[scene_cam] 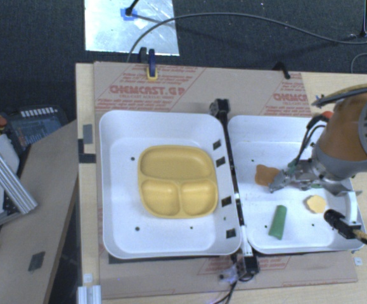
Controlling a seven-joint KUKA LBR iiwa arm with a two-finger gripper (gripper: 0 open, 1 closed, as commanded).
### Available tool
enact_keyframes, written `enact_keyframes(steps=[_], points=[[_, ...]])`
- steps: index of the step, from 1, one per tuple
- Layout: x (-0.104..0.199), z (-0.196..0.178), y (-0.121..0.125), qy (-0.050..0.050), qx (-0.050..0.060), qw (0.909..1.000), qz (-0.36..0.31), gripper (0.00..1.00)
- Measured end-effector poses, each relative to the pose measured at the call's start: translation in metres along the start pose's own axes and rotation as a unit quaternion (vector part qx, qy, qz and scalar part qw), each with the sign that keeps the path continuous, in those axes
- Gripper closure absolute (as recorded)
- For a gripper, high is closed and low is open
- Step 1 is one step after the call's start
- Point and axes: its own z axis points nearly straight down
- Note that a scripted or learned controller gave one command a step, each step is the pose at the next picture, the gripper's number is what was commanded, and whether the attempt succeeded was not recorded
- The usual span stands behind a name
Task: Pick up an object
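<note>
Where the counter (85,189) carries the two white bins side by side, the left bin (116,170) holds a yellow tray (175,181). The tray has three compartments: one wide section at the far side and two smaller sections at the near side.

The right bin (259,138) holds three loose items. An orange-brown piece (264,174) lies near the bin's middle; it is flat and irregular in outline. A green block (277,221) lies nearer the front wall. It is elongated, with its long axis running almost front to back and its far end tilted slightly toward the right. A pale yellow piece (315,203), small and rounded, lies to the right of the green block and apart from it.

The hand (283,179) sits low in the right bin, just beside the orange-brown piece, with its tip pointing left. Finger spacing cannot be determined, and no item is visible between the fingers.
</note>
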Motion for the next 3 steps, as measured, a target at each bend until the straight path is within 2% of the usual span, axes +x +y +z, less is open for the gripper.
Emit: enact_keyframes(steps=[1, 2, 3], points=[[0.000, -0.012, 0.001, -0.001, -0.002, 1.0000, 0.000, 1.00], [0.009, -0.060, 0.003, -0.001, -0.003, 1.0000, -0.002, 1.00], [0.009, -0.124, 0.003, -0.001, -0.004, 1.0000, -0.002, 1.00]])
